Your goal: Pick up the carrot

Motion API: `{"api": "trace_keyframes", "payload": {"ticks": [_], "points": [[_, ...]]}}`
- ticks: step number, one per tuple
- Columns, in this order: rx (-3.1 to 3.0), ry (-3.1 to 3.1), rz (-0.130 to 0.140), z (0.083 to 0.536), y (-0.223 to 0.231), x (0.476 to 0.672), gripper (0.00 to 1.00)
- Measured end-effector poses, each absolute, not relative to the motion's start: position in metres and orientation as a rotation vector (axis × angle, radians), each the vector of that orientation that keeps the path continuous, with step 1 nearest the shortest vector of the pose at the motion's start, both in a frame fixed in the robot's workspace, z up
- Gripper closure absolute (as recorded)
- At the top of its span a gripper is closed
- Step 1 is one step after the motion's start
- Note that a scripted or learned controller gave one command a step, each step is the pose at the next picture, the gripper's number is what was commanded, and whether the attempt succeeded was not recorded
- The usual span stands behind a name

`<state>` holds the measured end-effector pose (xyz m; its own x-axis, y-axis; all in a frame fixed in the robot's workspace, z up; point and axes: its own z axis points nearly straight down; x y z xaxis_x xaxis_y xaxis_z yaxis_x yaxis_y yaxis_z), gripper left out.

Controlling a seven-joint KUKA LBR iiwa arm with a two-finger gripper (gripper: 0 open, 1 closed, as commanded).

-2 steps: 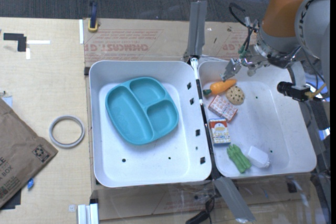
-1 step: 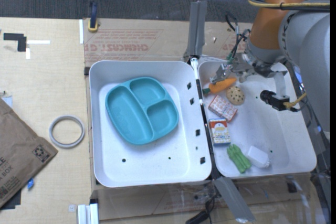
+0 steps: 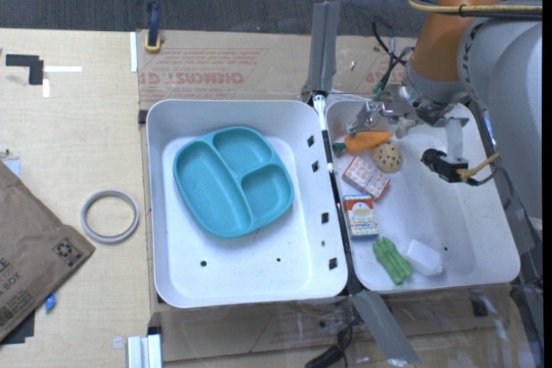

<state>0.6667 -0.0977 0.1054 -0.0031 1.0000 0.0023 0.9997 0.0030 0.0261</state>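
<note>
The gripper (image 3: 385, 118) hangs at the far left corner of the right bin (image 3: 483, 263), right over the thick end of the carrot (image 3: 369, 139); whether it is spread or pinching the carrot we cannot tell, since the wrist hides it. The carrot lies on the bin floor close to the wall shared with the left bin (image 3: 164, 254), pointing left.

We judge this to be the grasp step: the tool is at the carrot, and nothing yet shows it lifted. The next move calls for a firm closure across the carrot's width, then a straight rise (the bin wall sits close by).

Also in the right bin we see a speckled ball (image 3: 388, 157), a red patterned box (image 3: 366, 177), a small carton (image 3: 361, 216), a green vegetable (image 3: 392, 260) and a white object (image 3: 424, 257). The left bin holds a blue divided plate (image 3: 233, 181).
</note>
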Motion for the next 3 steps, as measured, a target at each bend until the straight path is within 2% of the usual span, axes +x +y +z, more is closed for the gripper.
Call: {"api": "trace_keyframes", "payload": {"ticks": [1,2,3], "points": [[2.144,2.268,0.026,0.105,-0.094,0.667,0.0],[2.343,2.089,0.002,0.094,-0.101,0.66,0.0],[2.342,2.088,0.0,0.103,-0.102,0.659,1.0]]}}
